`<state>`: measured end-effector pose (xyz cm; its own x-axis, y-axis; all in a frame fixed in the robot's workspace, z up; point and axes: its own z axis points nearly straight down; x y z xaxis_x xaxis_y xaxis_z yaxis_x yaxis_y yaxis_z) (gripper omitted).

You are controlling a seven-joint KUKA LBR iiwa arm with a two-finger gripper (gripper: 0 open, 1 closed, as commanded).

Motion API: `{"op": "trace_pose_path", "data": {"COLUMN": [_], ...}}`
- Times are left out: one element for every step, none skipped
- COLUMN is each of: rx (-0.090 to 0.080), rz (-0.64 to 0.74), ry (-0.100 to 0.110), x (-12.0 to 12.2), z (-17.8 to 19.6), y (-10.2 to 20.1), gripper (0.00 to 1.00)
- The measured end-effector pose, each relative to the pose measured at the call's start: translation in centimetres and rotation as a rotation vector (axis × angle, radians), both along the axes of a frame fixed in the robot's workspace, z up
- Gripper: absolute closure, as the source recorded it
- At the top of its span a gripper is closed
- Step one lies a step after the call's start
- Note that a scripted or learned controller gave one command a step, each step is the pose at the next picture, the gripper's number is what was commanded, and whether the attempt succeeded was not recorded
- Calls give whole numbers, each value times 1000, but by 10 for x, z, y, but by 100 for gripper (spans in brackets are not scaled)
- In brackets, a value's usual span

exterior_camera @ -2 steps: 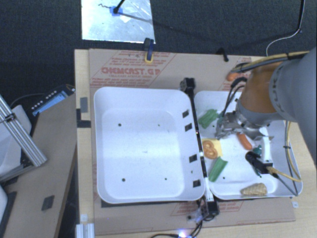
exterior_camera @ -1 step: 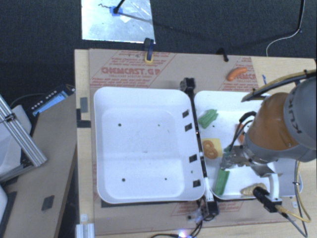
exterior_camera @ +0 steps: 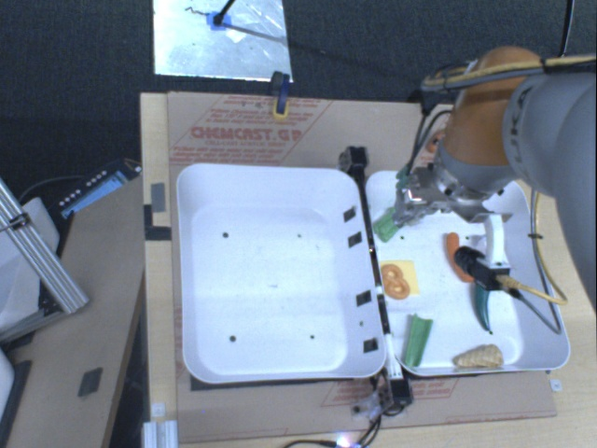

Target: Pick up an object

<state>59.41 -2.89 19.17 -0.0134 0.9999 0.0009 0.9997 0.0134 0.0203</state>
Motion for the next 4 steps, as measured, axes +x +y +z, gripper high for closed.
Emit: {"op": "trace_pose_path", "data": {"rx": [2,0,9,-2], "rz": [0,-6,5,-5], "ry": [5,24,4,33], "x": [79,74,40,-3], "z": [57,-11,135,8], "y": [79,108,231,266], "gripper": [100,100,100,100]}}
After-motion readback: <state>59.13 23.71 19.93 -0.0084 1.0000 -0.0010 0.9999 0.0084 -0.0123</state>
